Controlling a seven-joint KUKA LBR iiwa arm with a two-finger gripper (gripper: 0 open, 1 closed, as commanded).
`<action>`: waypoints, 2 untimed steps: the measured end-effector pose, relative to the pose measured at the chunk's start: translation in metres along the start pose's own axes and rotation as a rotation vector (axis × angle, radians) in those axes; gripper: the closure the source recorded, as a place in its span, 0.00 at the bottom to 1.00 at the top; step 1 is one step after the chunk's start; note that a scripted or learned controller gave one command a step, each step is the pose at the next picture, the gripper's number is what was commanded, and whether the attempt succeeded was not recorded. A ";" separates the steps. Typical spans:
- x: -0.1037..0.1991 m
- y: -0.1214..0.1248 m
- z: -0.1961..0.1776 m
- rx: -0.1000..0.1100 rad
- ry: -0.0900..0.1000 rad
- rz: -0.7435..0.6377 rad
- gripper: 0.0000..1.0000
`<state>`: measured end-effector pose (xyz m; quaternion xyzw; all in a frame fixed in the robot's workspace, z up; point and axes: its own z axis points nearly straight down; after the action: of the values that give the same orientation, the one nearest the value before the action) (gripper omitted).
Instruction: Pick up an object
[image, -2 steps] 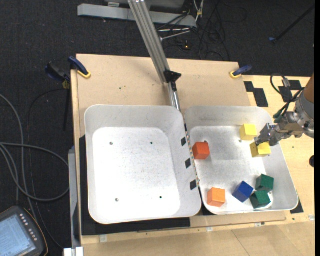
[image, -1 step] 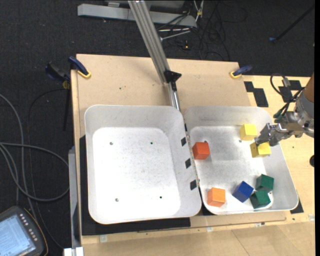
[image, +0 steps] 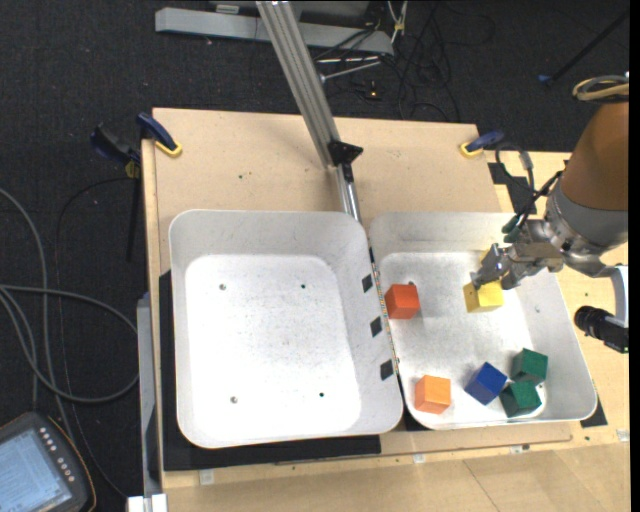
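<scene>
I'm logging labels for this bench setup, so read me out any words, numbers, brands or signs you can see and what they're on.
None can be read.
Screen device at the lower left corner: its display is lit, but whatever it shows is too small and blurred.
Blocks in the right bin, both bins and the arm: no print visible.

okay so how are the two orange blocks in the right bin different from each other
The darker orange block lies mid-bin near the left wall; the paler orange block lies toward the near edge. The darker one stands alone; the paler one has a blue block to its right. Both are small cubes, untouched.
</scene>
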<state>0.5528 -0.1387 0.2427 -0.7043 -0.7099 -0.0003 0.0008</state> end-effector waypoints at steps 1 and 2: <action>0.052 0.015 -0.008 -0.002 -0.001 -0.001 1.00; 0.098 0.028 0.004 0.000 -0.001 0.000 1.00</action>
<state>0.5802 -0.0409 0.2389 -0.7044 -0.7098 0.0001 0.0007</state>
